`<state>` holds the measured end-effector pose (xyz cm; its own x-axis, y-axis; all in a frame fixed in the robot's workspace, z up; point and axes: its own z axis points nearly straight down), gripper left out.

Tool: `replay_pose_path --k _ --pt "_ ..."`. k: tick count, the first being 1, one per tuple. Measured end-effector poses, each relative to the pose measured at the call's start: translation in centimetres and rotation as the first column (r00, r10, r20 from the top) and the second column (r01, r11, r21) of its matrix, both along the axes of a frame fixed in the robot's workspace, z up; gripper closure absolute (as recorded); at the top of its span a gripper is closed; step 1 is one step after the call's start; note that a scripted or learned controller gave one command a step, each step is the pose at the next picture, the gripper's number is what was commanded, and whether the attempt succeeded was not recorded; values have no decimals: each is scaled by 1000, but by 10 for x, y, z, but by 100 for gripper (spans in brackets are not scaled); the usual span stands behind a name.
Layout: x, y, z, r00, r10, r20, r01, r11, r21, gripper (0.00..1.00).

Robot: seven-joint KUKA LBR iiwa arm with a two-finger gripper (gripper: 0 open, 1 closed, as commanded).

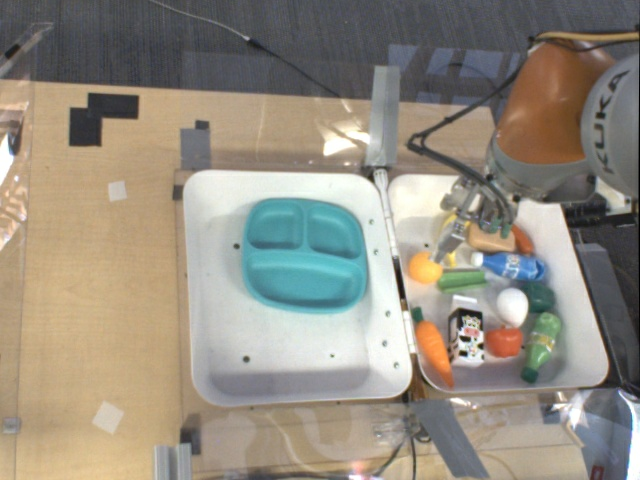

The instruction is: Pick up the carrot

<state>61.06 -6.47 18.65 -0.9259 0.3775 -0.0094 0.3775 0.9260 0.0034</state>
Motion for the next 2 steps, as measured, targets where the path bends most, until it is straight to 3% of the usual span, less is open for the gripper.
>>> replay_pose_path --k 1,2 --pt "-28 -23 -59 1000 -29 -7 29 1000 0 0" --pt "43 -19 -99 979 -206 -4 206 979 2 0"
